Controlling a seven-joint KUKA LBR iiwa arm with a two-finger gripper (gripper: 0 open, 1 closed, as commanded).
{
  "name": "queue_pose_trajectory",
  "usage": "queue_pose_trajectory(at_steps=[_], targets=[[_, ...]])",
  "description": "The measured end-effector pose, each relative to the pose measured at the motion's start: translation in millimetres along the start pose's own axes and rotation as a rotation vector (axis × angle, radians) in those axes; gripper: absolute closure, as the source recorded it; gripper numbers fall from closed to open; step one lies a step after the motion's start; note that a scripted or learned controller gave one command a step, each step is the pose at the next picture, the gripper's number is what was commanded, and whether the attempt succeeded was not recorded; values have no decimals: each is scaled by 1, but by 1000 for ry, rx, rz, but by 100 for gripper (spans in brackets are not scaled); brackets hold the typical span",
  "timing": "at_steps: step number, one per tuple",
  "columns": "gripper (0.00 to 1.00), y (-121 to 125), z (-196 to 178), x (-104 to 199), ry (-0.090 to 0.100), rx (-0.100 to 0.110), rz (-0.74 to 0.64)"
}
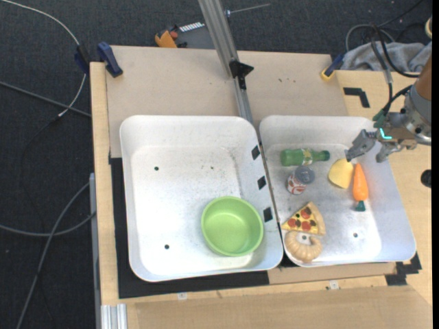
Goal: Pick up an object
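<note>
Tool (370, 148) hangs over the right bin's (384, 242) far right corner, fingers spread wide, nothing between them. Carrot (359, 184) lies just near and left of it, touching the yellow piece (339, 173). Risk, as I judge it: closing here could catch both, or nudge the carrot against the bin wall and slip off. Green bottle (303, 157) lies further left, pizza slice (305, 220) nearer.

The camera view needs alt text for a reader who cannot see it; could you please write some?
A robot gripper hovers open over the right bin, beside a carrot and a yellow piece. That bin also holds a green bottle, a pizza slice and a doughnut; the left bin holds a green bowl.
</note>
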State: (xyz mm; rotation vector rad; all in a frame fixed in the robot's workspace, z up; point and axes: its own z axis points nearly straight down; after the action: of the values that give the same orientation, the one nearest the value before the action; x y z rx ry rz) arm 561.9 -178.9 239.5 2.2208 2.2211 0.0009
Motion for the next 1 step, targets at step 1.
queue_pose_trajectory(at_steps=[1], targets=[[0,0,0,0,0,0,0]])
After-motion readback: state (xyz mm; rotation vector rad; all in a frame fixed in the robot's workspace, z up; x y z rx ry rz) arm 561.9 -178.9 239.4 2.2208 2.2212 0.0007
